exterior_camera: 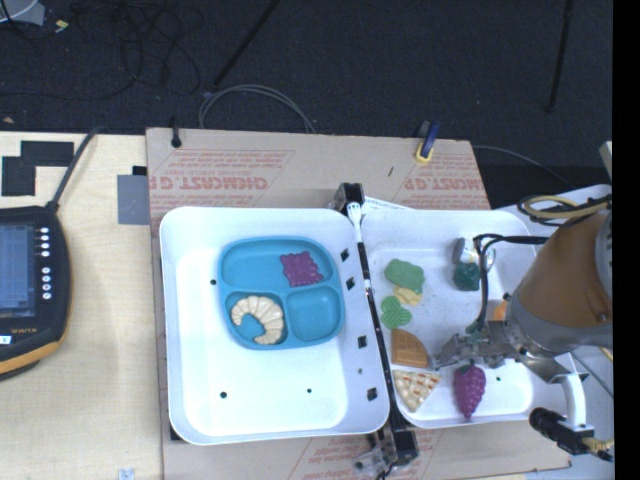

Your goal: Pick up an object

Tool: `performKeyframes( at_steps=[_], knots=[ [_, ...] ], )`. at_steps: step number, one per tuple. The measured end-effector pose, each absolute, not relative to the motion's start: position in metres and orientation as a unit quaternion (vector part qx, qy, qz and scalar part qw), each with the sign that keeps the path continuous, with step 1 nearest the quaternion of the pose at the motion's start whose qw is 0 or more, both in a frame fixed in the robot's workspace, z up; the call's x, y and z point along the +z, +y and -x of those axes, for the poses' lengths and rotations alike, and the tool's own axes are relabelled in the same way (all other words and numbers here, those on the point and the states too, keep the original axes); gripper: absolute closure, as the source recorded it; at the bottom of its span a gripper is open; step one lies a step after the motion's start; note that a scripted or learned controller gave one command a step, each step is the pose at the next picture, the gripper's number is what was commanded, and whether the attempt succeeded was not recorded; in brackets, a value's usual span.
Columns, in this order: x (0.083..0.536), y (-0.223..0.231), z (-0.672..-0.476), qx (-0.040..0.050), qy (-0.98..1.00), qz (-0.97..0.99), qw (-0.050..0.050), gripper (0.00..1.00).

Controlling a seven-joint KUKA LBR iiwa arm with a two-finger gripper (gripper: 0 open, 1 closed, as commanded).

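Nearest us, at the front of the right bin [500, 406], we see a toy waffle wedge [415, 386] and, just beside it, a purple toy grape bunch [468, 390] lying lengthwise. The gripper [472, 351] sits directly above the top end of the grape bunch, very close or touching. We cannot tell whether it is open, closed, or gripping the grapes. The arm [565, 288] reaches in from the right.

Just behind the waffle lies a toy bread slice [408, 349]. Farther back are two green toy vegetables [405, 274] and a teal object [466, 276] near the far wall.

In the left bin [260, 398] we find a blue divided plate [240, 263] holding a toy croissant [259, 318] in its near left compartment and a small purple grape cluster [303, 267] in a far one.

Both bins rest on a cardboard sheet [250, 173].
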State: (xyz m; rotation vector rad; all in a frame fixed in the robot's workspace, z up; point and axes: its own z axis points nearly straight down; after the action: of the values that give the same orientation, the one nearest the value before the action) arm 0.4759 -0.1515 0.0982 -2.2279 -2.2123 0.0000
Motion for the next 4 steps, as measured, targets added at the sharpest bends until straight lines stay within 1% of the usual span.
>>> performKeyframes(
  at_steps=[1, 2, 3, 4],
  knots=[
    [0.169, -0.174, -0.571, -0.0024, -0.708, 0.706, -0.005, 0.00],
    [0.099, -0.205, -0.633, 0.0004, -0.706, 0.708, 0.001, 0.00],
    [0.108, -0.205, -0.633, 0.0013, -0.708, 0.706, 0.001, 1.00],
    [0.107, -0.204, -0.633, 0.0015, -0.709, 0.705, 0.001, 0.00]
  ],
)
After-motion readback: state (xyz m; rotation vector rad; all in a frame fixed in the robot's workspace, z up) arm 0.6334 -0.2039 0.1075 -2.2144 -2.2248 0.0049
